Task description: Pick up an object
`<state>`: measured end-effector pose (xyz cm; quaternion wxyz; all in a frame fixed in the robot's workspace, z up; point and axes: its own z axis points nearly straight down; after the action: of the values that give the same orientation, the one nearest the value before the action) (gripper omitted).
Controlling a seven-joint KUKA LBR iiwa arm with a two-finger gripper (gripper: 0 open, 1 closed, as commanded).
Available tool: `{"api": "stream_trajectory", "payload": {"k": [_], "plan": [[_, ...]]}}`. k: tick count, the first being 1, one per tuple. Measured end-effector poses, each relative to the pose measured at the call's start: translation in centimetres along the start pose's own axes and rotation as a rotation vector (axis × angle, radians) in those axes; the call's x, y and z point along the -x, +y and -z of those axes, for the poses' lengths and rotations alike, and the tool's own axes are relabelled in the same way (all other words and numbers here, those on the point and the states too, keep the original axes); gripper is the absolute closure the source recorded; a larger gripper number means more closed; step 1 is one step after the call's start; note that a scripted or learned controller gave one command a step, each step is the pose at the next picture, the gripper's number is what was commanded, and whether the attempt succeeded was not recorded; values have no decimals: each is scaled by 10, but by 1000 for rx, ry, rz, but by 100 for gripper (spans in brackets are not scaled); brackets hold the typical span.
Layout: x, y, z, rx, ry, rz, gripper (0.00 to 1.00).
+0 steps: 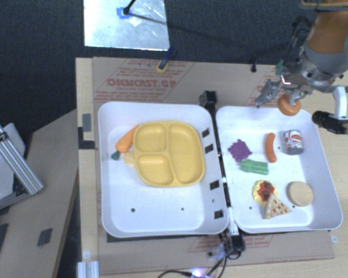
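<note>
My gripper (285, 97) hangs over the back rim of the right bin (325, 172). A small orange fruit (290, 106) shows between its fingers, lifted off the bin floor. Below it in the right bin lie a red sausage (270, 146), a small can (293, 142), a purple bunch of grapes (239, 150), a green pod (254, 167), a pizza slice (271, 200) and a round tan biscuit (301, 193).
The left bin (113, 201) holds a yellow divided plate (165, 153) with a carrot (126, 139) against its left side. A black hinge strip (216, 155) runs between the bins. A shiny metal sheet (126, 16) lies beyond the bench.
</note>
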<state>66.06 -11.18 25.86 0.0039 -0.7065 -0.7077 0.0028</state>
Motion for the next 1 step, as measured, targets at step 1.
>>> {"api": "stream_trajectory", "payload": {"k": [1], "plan": [[0,2,7,11,-1,2,0]]}}
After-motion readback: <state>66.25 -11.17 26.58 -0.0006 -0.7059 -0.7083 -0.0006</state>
